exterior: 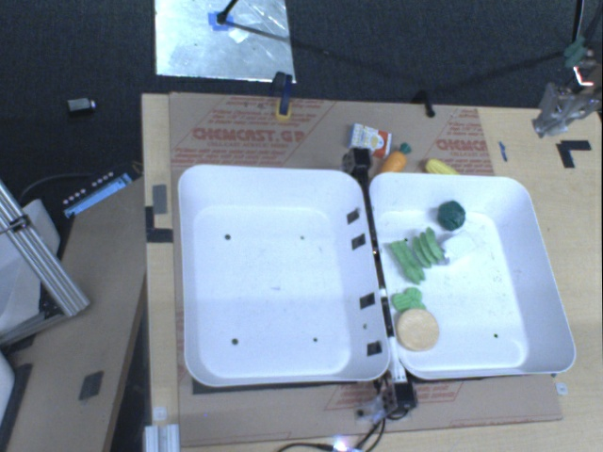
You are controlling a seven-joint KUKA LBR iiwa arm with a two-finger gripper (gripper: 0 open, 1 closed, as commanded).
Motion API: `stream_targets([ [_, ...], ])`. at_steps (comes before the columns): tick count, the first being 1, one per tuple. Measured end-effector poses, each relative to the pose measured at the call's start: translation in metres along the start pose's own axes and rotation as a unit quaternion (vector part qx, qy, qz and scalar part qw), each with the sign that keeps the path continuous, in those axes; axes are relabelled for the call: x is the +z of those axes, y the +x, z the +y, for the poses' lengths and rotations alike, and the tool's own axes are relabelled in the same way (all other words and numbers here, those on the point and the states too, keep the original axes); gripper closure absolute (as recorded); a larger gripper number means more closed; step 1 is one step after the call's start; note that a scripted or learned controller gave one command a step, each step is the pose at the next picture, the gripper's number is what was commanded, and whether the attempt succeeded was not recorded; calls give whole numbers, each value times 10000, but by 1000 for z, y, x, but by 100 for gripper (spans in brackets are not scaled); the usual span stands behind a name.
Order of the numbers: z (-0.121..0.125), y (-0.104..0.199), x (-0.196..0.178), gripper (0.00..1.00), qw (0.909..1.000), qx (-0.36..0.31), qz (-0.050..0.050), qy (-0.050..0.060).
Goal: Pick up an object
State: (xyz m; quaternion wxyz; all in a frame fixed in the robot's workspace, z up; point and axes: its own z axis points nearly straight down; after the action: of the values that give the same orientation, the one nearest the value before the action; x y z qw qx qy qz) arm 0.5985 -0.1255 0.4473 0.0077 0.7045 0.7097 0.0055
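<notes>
jaws (568, 111): mine, grey metal, at far right edge of view, up beyond the right bin's far corner; spread or pressed together, cannot tell. Nothing seen in them.
right bin (539, 252): shallow white plastic tray, holds all candidates, left half of it.
nearest target: dark green round ball-like thing (451, 216), lies down-left of my jaws, well apart.
next out: light green bunch of bean-like pods (417, 253), long axis slanted, upper right to lower left.
further: small green leafy piece (407, 298) touching tan round flat disc (417, 329), near the bins' dividing edge.
left bin (273, 271): white, same make.
tabletop: orange carrot-shaped toy (393, 162), yellow toy (439, 168) behind right bin.
judgement: not yet over anything; move is down-left.
</notes>
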Motion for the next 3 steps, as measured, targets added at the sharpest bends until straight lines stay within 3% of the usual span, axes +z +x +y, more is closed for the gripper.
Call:
stream_targets([
  [1,73,0,11,100,10000,1,1,57],
  [2,46,48,-11,100,10000,-5,18,70],
  [3,40,98,-38,100,10000,-9,21,63],
])
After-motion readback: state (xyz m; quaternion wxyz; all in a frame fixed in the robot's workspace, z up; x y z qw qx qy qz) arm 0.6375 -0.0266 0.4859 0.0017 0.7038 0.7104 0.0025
